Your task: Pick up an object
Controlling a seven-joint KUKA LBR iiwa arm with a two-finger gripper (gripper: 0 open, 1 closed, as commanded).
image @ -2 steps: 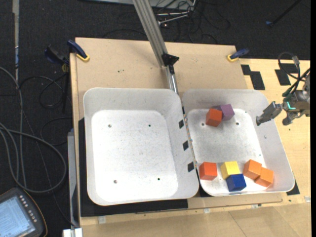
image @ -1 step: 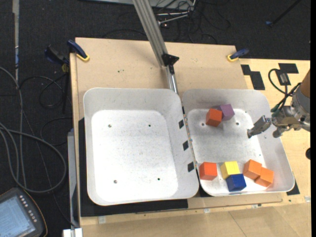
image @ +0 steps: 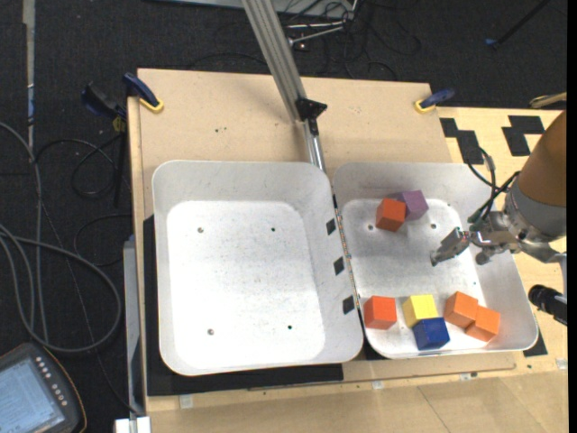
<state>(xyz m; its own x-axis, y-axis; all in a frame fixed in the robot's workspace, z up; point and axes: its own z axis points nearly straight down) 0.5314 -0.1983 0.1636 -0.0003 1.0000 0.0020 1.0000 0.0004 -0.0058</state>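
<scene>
**Camera view: arm over the right bin, nothing lifted yet**

Camera view, slanted look down on the counter [image: 379, 106]. Two white bins side by side. The left bin [image: 239, 264] has a bare speckled floor as far as I can see. The right bin [image: 505, 269] carries all the blocks.

Block count, using the right bin's centre as my clock face:
- 11 o'clock: an orange cube [image: 390, 214] touching a purple cube [image: 415, 203].
- 7 o'clock: a second orange cube [image: 380, 311].
- 6 o'clock: a yellow cube [image: 419, 309], with a blue cube [image: 432, 333] just below it, touching.
- 5 o'clock: two orange blocks [image: 473, 316], pressed together.

The arm comes in from 3 o'clock. The gripper [image: 448, 247] hangs near the bin's middle, over bare floor, apart from every block. I cannot tell whether the jaws are spread or pressed together; they read as a dark blur at this size. No block shows between them.

Progress, my judgement: the pick is not done. All blocks rest on the bin floor. What is left is the whole grasp: choose a block, line up, descend, close, lift. The touching pairs look harder to pinch cleanly than the lone orange cube at 7 o'clock.

Writing: none legible. Black squares are printed on the counter at 1 o'clock; the screen at the lower left corner is too small to read.
</scene>
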